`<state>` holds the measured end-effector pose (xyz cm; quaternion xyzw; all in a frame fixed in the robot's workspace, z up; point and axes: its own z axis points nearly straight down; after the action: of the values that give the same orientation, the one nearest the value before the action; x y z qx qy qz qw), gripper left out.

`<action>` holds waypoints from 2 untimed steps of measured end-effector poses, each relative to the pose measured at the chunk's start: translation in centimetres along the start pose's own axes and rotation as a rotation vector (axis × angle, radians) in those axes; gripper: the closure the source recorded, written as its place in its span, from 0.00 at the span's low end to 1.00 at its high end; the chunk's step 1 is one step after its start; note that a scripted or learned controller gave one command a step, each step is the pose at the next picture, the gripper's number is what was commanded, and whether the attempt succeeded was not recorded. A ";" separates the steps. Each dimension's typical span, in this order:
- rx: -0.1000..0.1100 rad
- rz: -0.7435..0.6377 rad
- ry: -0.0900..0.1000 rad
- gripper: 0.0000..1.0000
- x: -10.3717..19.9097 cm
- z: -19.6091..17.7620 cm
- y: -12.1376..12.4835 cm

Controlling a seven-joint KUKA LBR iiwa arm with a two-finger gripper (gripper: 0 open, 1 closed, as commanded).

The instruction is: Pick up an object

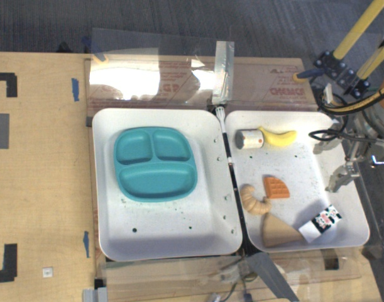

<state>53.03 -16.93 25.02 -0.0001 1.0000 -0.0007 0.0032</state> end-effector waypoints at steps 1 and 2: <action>0.002 -0.034 -0.007 0.00 2.1 16.1 0.6; 0.006 -0.036 -0.021 1.00 1.7 14.8 0.7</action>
<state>51.46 -16.29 10.25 -0.0182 0.9997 -0.0035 0.0136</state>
